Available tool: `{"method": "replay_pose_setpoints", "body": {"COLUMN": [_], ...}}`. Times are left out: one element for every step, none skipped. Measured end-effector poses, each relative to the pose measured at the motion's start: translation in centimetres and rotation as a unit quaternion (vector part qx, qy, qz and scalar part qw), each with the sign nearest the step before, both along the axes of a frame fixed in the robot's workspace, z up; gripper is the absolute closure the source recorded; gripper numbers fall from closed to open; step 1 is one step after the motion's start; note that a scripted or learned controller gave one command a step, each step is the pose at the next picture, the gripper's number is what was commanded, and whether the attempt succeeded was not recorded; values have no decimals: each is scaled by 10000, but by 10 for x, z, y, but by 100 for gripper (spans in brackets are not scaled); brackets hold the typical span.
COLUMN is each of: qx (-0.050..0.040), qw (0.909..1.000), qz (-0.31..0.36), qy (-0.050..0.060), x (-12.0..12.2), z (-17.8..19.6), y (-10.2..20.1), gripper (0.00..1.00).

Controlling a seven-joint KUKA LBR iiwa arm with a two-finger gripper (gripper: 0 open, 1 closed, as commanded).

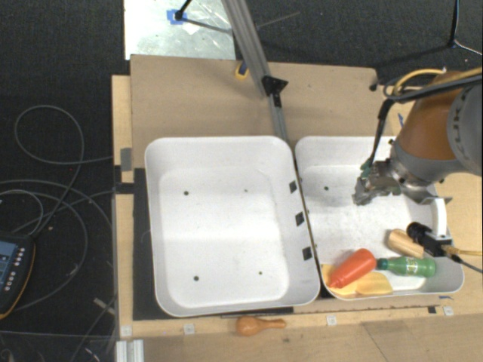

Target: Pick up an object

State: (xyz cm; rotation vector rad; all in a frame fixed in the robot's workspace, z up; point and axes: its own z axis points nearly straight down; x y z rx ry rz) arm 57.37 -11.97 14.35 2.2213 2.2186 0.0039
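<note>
White plastic forms the two shallow bins that sit side by side on the brown bench [189,96]: the left bin [219,225] lies toward 9 o'clock and the right bin [332,225] toward 3 o'clock. The grey arm, with its orange band [426,127], reaches in from 3 o'clock and hangs over the right bin. The gripper [368,190] points down over that bin's bare floor, just toward 12 o'clock from the bin's middle. Its tip is a small dark blur, so I cannot tell whether it is spread or pressed together, and nothing can be seen held in it.

The things to pick lie together along the right bin's 6 o'clock edge, well apart from the gripper. An orange carrot-shaped toy [352,268] lies slanted near the 7 o'clock corner. A yellow piece [375,285] sits just beside it at its 5 o'clock side, against the bin wall. A green bottle [407,265] lies on its side along the 9-to-3 line, next to the orange toy at its 3 o'clock end. A tan wooden piece [400,240] rests just at 12 o'clock of the bottle.

Outside the bins, a brown pear-shaped wooden thing [260,324] lies on the bench at 6 o'clock of the left bin.
</note>
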Motion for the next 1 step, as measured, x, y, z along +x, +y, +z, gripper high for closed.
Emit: {"method": "replay_pose_setpoints", "body": {"qx": [-7], "qw": [10000], "qz": [1], "qy": [-14], "x": [-6], "z": [47], "y": [-2], "gripper": [100]}}
